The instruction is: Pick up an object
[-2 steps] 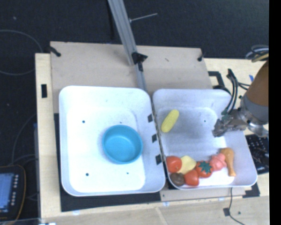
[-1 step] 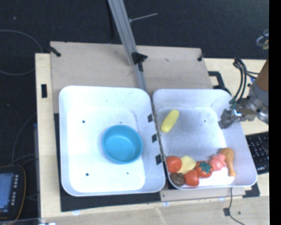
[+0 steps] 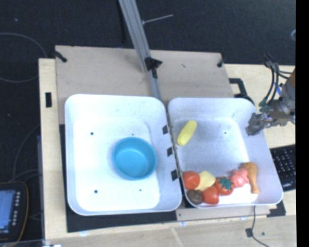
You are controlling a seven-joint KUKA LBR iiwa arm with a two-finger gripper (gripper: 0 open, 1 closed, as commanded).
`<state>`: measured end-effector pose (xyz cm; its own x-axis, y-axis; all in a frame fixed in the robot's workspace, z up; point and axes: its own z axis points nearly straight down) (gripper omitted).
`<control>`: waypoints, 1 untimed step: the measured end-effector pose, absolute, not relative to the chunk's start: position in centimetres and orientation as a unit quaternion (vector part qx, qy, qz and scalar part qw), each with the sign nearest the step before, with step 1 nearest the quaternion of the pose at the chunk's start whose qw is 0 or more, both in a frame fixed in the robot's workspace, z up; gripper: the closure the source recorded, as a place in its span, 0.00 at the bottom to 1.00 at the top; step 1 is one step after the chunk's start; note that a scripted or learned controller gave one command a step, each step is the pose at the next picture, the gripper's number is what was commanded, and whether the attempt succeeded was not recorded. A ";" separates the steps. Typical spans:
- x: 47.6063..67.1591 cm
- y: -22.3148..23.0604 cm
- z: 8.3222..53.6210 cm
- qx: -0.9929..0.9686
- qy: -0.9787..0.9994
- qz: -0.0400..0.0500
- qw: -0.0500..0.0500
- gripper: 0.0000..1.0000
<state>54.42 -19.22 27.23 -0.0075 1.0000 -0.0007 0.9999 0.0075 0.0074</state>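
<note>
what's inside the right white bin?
In the right white bin: a yellow corn cob alone near its upper left, and a cluster of red, yellow, pink and orange toy foods along its lower edge. Anything beneath that pile is covered.

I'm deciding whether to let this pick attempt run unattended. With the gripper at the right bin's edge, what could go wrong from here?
1. The two-finger gripper hangs over the right white bin's rim; descending there could strike it.
2. The small toy foods crowd the near wall: a red tomato, pale yellow piece and pink piece touch, so a grasp may slip or snag neighbours.
3. The yellow corn cob lies beside the divider, leaving little finger room.
</note>
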 end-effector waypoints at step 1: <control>54.2 -14.7 27.4 0.704 0.710 0.001 0.000 1.00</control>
<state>54.24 -14.73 27.44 -0.0088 1.0000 0.0019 1.0000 0.0088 0.0010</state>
